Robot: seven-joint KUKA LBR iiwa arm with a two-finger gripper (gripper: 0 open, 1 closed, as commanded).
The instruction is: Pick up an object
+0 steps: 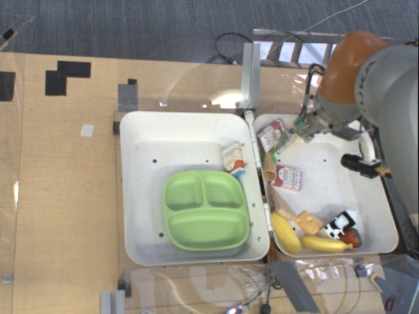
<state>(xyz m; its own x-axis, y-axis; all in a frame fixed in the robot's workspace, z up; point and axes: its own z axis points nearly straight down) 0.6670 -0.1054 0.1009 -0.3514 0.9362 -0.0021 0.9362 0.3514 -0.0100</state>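
My gripper (291, 137) reaches down into the far left part of the right bin (366, 195), below the orange wrist band. Its tip is just right of a pinkish snack packet (268, 138) lying against the bin's left wall. A brown cone (270, 169) and a small pink carton (288, 177) lie just in front of it. At the bin's near end are a corn cob (285, 233), an orange wedge (309, 223), a banana (325, 244), a black-and-white toy (340, 224) and a red piece (353, 239).
The left bin (141, 175) bears a green divided plate (206, 209) and a small white carton (234, 157) near its right wall. A metal divider post (251, 77) stands behind the two bins. The arm's grey body covers the right bin's far right corner.
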